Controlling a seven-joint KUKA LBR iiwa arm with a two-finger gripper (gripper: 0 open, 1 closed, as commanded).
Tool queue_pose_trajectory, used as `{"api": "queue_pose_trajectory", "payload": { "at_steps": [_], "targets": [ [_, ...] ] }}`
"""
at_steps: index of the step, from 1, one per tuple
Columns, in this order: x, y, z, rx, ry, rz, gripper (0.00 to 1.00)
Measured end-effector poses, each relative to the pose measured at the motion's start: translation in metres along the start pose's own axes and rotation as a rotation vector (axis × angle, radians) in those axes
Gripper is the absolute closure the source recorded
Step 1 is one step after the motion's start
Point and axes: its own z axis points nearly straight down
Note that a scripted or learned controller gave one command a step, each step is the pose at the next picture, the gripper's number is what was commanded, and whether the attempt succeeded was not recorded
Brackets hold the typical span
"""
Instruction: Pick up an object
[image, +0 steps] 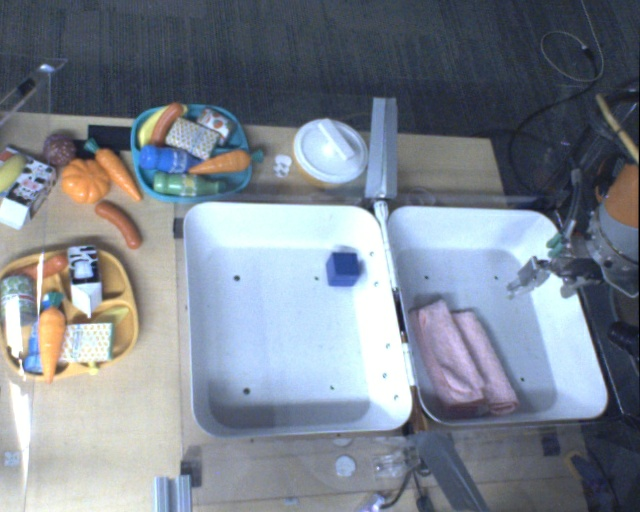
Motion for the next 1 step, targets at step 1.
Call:
{"api": "queue_pose_trajectory", "payload": {
  "at_steps": [1],
  "targets": [
    [0.0429, -0.013, 0.0999, -0.007, -0.001, -0.063, 0.0]
  ]
}}
